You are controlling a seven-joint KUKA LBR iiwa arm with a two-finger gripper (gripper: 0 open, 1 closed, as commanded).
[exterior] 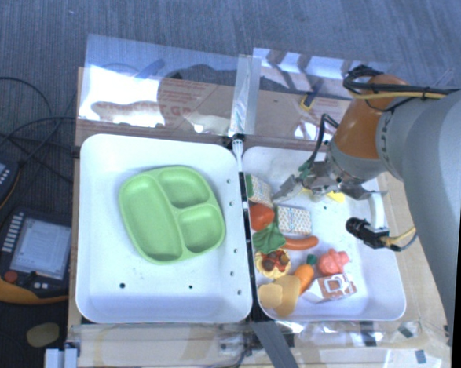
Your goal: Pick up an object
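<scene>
My gripper (308, 182) hangs low over the back part of the right bin (380, 296), just behind the pile of toy food. Closest to it are a pale wrapped packet (259, 190) and a checked packet (294, 220). A small yellow piece (336, 198) peeks out beside the wrist. Further forward lie a red tomato (261, 216), a green leaf (270, 239), a sausage (302, 242), a carrot (306, 275), a pink strawberry (334, 262), a small carton (336, 287) and a yellow pear (279, 295). I see nothing held.
The left bin (101, 288) holds a green divided plate (173, 212). A raised divider (243, 235) separates the bins. The grey arm with its orange band (360, 129) covers the right bin's back right corner. A black fitting with a cable (366, 230) sits at the right.
</scene>
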